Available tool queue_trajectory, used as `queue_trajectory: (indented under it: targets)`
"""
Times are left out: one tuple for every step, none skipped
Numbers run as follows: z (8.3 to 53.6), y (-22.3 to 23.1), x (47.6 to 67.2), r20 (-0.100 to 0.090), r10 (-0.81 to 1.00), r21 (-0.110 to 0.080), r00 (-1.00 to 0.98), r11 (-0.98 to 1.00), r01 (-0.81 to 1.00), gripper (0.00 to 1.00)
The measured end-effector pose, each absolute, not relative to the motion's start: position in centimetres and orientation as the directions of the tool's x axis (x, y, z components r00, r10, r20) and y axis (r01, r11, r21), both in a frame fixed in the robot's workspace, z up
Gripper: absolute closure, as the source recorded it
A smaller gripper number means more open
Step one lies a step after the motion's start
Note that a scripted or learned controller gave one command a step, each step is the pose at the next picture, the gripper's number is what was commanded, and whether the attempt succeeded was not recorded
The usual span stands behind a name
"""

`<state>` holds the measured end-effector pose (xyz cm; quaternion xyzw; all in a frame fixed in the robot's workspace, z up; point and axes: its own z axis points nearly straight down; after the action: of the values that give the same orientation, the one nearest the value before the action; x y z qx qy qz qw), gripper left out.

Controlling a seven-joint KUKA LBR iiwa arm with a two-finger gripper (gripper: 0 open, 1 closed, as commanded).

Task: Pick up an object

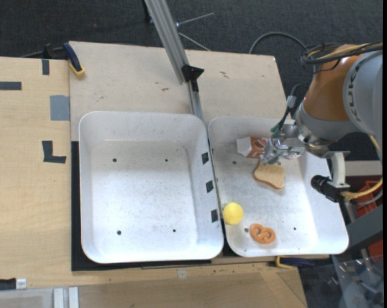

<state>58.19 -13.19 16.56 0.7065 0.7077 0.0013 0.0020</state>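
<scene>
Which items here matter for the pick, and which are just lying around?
In play: gripper; toast slice right below it; white and red packet beside it.
Lying about: yellow ball; pretzel; left bin; blue-handled clamp.

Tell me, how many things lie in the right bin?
4: a packet near the back, bread under the gripper, a yellow ball and a pretzel in front. The arm may hide more.

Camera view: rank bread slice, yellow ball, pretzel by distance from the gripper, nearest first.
1. Bread slice: right bin, directly beneath the gripper, at its tip.
2. Yellow ball: right bin's left wall, toward the near-left of the gripper.
3. Pretzel: near the right bin's front edge, farthest, though only slightly beyond the ball.
</scene>
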Motion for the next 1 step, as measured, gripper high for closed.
queue_trajectory:
  targets:
    - [20.87,-13.40,58.00,-0.001,1.000,0.003,-0.001,0.001,1.000,1.00]
